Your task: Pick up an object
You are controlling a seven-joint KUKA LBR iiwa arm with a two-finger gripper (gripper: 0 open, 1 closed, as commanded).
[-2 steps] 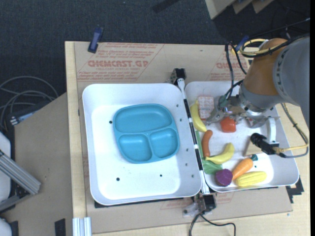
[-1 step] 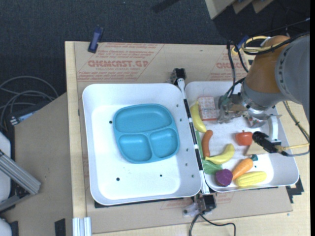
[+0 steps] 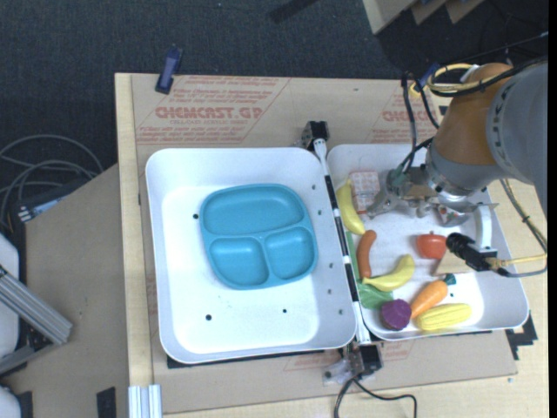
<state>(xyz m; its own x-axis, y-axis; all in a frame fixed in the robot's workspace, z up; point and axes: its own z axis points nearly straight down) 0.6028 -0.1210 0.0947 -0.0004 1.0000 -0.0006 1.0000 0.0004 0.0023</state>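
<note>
gripper [image 3: 409, 200] seen low in right bin [image 3: 513, 307], opening cannot be told, nothing seen held | tomato [image 3: 430, 245] just beside it, banana [image 3: 348, 209] and sausage [image 3: 366, 252] near left wall | carrot [image 3: 430, 295], corn [image 3: 445, 317] lie nearer front | blue plate [image 3: 257, 234] sits in left bin [image 3: 174, 320]

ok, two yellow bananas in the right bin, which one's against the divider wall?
The upper yellow plastic banana, lying along the bin's left wall beside the red sausage. The other yellow banana sits lower, out in the bin's middle near the purple grapes.
</note>
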